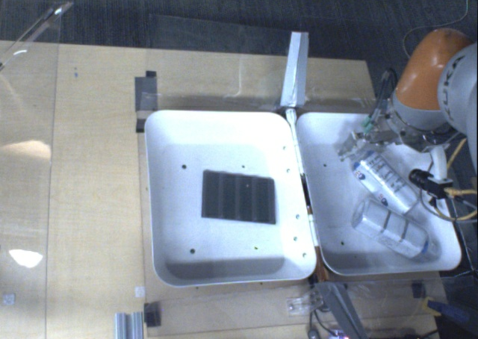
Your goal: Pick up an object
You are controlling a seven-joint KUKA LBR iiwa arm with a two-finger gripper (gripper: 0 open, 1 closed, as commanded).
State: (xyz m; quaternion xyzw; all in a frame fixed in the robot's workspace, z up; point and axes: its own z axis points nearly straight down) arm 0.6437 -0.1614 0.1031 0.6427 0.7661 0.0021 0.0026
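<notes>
— Where's the arm (437, 80) now?

— Over the right bin (328, 240), reaching in from the far corner. You can see the orange band and the grey wrist; the gripper (366, 132) hangs low by the bin's upper wall.

— Is it holding anything?

— I can't tell. The tip is a tangle of metal and cable from here, and nothing plainly sits in it.

— What is there to pick?

— Two clear plastic bottles in that same bin. One bottle (385, 178) lies at a slant just below the gripper, the other (390, 229) lies nearer the front wall, touching or nearly touching the first. The left bin (172, 181) has a dark ribbed mat (239, 197) flat in its middle.

— So which step is this?

— I'd call it the approach, with the grab itself not yet made. Next, I think, it needs to settle squarely across the upper bottle's body; a clear round thing lying on its side may roll or slip away.
</notes>
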